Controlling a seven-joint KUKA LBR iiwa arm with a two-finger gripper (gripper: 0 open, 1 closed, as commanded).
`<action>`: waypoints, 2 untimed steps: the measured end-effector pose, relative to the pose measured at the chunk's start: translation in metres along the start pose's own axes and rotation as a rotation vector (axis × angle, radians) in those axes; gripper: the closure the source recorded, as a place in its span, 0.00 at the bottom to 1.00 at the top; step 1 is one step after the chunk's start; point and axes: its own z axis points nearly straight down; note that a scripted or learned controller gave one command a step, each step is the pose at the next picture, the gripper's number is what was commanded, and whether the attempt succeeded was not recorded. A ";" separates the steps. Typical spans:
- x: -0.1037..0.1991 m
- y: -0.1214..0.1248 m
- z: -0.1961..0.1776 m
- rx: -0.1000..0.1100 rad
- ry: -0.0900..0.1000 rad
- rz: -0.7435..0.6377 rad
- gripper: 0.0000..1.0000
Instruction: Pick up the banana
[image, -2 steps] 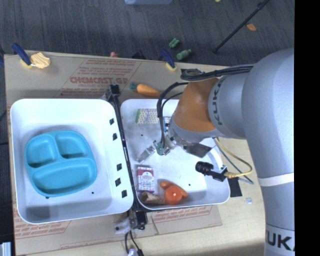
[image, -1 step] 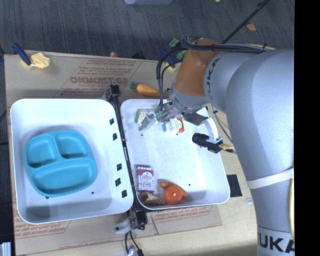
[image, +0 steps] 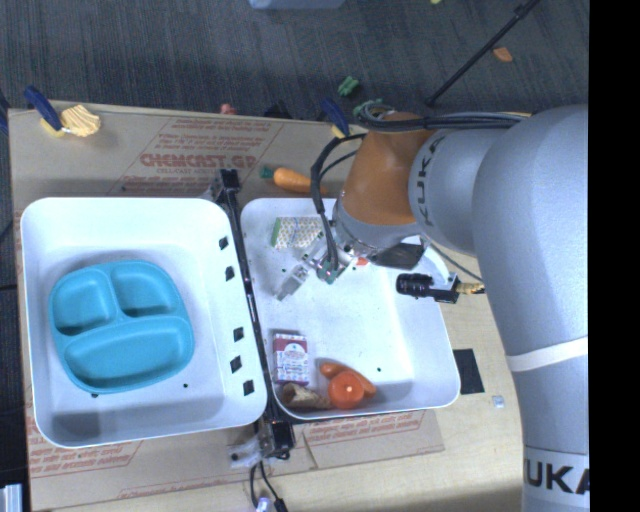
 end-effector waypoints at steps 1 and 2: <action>0.000 0.000 -0.011 0.001 -0.001 -0.004 1.00; -0.001 0.001 -0.021 0.001 -0.002 -0.007 1.00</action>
